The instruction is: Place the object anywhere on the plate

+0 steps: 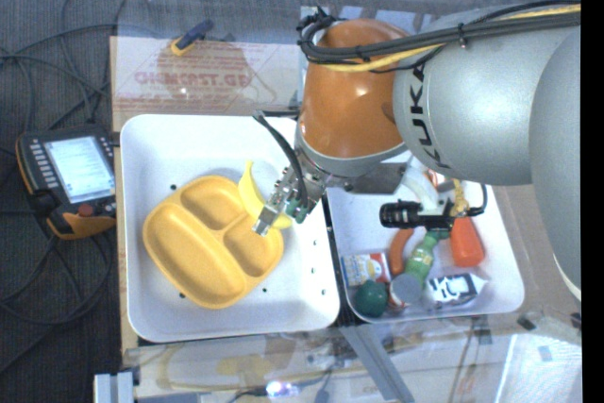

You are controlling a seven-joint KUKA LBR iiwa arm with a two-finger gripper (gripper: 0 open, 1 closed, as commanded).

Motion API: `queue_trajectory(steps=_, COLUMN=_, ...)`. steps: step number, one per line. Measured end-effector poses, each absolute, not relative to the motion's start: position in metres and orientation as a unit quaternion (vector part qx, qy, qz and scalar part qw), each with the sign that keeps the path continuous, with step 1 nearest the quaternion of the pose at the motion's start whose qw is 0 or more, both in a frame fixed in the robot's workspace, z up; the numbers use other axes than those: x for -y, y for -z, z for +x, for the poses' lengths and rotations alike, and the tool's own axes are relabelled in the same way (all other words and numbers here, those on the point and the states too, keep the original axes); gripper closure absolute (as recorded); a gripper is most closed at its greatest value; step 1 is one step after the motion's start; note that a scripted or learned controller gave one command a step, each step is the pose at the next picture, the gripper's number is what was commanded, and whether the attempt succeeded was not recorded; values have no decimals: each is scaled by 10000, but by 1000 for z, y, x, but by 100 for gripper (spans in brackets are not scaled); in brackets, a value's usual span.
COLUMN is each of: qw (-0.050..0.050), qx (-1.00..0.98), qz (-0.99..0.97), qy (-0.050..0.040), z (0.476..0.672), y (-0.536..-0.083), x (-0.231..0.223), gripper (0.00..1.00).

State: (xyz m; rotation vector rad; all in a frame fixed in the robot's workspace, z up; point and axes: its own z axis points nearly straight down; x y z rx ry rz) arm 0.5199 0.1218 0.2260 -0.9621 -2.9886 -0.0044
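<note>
A yellow plate (209,241) with three compartments lies in the left bin (151,146). My gripper (271,217) hangs over the plate's right rim, reaching down from the orange wrist. A curved yellow object (248,188), banana-like, sits right against the gripper's upper left side, above the plate's far right edge. Whether the gripper grips it or merely touches it is unclear, since its lower end is hidden behind the gripper.
The right bin (505,293) holds several items near its front: a dark green ball (371,297), an orange carrot-like piece (467,243), a green bottle (422,260), a small can (357,268) and a black and white carton (455,290). The arm covers the far part of the right bin.
</note>
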Motion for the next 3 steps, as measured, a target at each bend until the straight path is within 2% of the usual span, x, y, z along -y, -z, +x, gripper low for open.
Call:
queue_trajectory(steps=1, qw=3, qx=9653, qz=-2611, qy=-5, z=528, y=-208, x=-184, gripper=100)
queue_trajectory(steps=2, qw=2, qx=9761, qz=-2173, qy=-10, z=520, y=-198, x=-233, gripper=100)
queue_trajectory(steps=3, qw=-15, qx=9975, qz=-713, qy=-4, z=486, y=-378, x=-233, gripper=100)
